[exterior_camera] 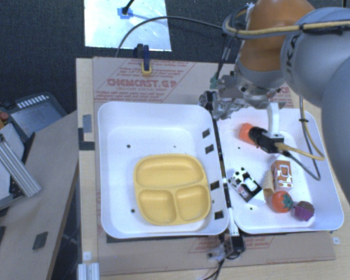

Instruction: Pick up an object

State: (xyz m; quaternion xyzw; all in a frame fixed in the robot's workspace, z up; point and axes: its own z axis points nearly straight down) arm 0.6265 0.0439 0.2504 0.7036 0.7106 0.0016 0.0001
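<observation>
Camera view, left to right: left bin [114, 156] holds one yellow divided plate [172, 188], lying flat, toward the near right part of the bin floor, close to the wall shared with the right bin [256, 217]. Gripper [220, 107] sits at the far left corner of the right bin, at the far end of that shared wall; its tip is dark and cluttered against the rim, so cannot tell whether it is spread or closed, and nothing is seen held in it. All loose items lie in the right bin, nearer the camera and to the right of the gripper. Black-and-white toy [244, 184] lies by the shared wall, well apart from the gripper. Orange item [245, 132] is nearest the gripper, just right of and below it, partly hidden. Printed carton [282, 175], white with orange markings, lies further right at mid-bin. Red-orange fruit with green top [280, 201] touches or nearly touches the carton's near end. Purple item [303, 210] lies just beside the fruit, at the near right corner, farthest from the gripper.
</observation>
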